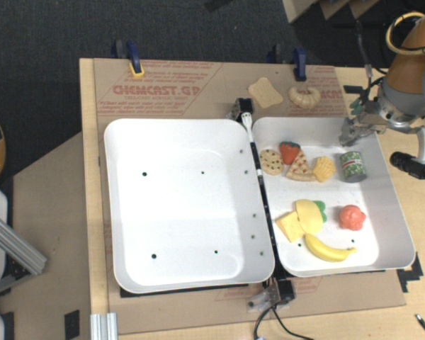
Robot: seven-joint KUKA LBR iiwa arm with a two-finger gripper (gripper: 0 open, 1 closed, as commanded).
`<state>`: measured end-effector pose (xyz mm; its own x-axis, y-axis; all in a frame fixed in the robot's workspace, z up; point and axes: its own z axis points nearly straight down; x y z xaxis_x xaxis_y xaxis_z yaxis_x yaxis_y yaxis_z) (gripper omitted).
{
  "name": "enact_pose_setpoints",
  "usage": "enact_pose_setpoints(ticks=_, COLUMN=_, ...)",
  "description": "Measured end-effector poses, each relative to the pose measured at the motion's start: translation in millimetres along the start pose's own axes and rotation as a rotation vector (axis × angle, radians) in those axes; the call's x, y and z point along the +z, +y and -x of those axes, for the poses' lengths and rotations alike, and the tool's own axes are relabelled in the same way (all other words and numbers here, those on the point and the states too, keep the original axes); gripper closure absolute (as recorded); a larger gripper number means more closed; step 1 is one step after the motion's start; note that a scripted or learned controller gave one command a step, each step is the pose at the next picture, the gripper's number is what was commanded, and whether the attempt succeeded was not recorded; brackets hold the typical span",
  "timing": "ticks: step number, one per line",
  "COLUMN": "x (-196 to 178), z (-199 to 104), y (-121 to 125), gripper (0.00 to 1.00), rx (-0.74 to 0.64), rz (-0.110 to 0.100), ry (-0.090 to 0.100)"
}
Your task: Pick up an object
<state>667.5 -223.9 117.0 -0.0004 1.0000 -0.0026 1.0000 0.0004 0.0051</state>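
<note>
Tool [352,134], grip state unclear, above one can [352,166] among nine toys.

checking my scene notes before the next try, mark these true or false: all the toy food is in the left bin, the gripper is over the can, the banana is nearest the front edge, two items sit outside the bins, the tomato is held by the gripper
1. All the toy food is in the left bin: false; it lies in the right bin.
2. The gripper is just above the green can: true.
3. The banana lies nearest the right bin's front edge: true.
4. A bread slice and a bagel lie outside the bins: true.
5. The gripper holds the tomato: false; it lies in the bin, away from the gripper.
</note>
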Motion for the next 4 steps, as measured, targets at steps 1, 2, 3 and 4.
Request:
enact_pose_setpoints(ticks=1, x=17.6, z=-1.3, y=-15.9, gripper=1.00, rx=0.000, rz=-0.006, ry=0.005)
enact_pose_setpoints(ticks=2, x=6.1, z=0.0, y=-10.8, gripper=1.00, rx=0.000, rz=-0.002, ry=0.001)
enact_pose_setpoints(ticks=3, x=33.6, z=-0.4, y=-68.7, gripper=1.00, rx=0.002, rz=-0.012, ry=0.005)
enact_pose_setpoints(ticks=4, x=31.9, z=-0.2, y=-122.3, gripper=1.00, rx=0.003, rz=-0.011, ry=0.005)
